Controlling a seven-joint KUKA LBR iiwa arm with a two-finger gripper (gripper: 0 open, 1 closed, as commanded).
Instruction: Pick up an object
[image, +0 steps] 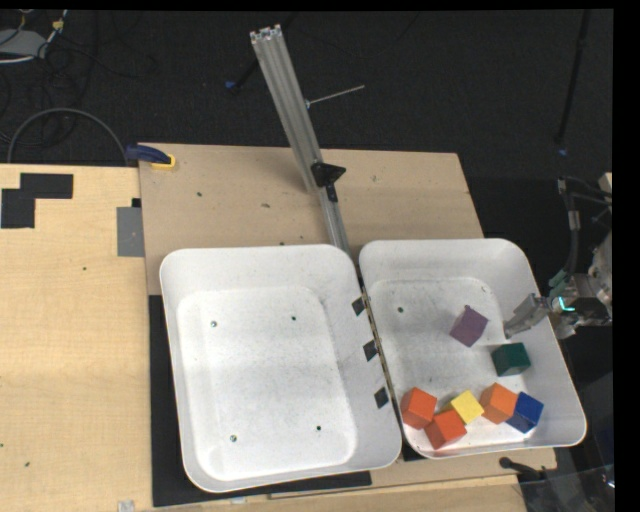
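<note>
Looking down on the bench, we see the claw (527, 314) reaching in from the right, poised at the right rim of the right bin (440, 258), and we cannot tell from this slanted view how it is set; nothing shows between its tips. Just to the left of the claw lies a purple cube (468, 326), tilted on the bin floor and apart from the others. Just below the claw and near it sits a dark green cube (511, 358). Further below the claw, along the near wall of that bin, a cluster of blocks lies close together: an orange cube (498, 402) touching a blue cube (526, 411), a yellow cube (466, 407) to their left, and beside it two more, a red-orange cube (419, 406) and a red cube (447, 428). Well to the left of the claw is the left bin (190, 270), and far up and left of it a slanted aluminium rail (290, 110) crosses the wooden benchtop (240, 200)
</note>
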